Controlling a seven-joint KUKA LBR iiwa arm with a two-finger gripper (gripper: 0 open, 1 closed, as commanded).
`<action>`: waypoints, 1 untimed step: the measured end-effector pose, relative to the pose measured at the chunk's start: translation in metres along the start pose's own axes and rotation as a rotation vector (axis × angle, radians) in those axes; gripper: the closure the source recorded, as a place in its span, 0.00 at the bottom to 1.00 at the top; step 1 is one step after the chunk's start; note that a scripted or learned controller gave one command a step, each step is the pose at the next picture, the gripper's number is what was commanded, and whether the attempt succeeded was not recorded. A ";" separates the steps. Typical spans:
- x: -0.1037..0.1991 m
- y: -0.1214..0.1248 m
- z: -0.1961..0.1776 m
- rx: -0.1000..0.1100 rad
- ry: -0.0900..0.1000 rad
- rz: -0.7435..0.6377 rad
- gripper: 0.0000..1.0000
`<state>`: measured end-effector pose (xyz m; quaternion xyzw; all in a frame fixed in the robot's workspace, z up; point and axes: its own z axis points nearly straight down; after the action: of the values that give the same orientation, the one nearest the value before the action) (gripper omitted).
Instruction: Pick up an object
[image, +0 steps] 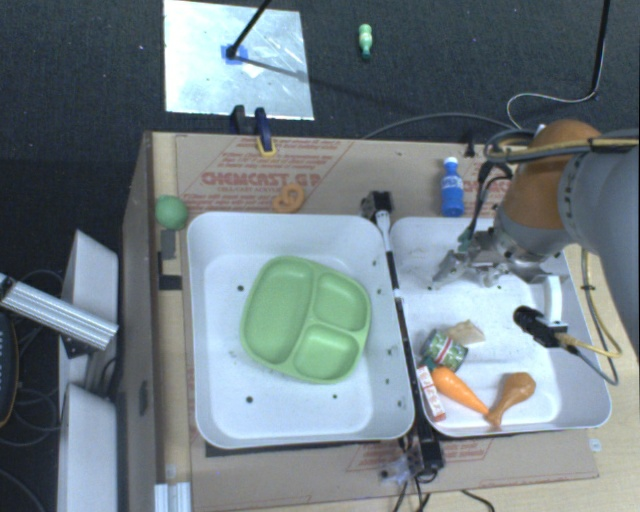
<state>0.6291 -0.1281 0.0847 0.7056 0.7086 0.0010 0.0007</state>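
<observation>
My gripper (468, 272) hangs over the back part of the right bin (590, 395), its fingers spread open with nothing between them. Nearer the front of that bin lie a small green-and-white can (443, 352), a beige crumpled piece (466, 332) touching it, an orange carrot (460, 389), a tan drumstick (513, 391) and a red-and-white packet (430, 394) against the left wall. The gripper is well apart from all of them, up and to the right of the can.
The left bin (215, 300) holds a green divided plate (306, 318). On the bench behind the bins stand a blue bottle (452, 187), an orange pretzel-shaped toy (289, 197) and a green ball (171, 211).
</observation>
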 end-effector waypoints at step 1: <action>-0.053 0.040 -0.013 -0.002 -0.003 0.003 0.00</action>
<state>0.6693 -0.1812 0.0982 0.7066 0.7076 0.0007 0.0022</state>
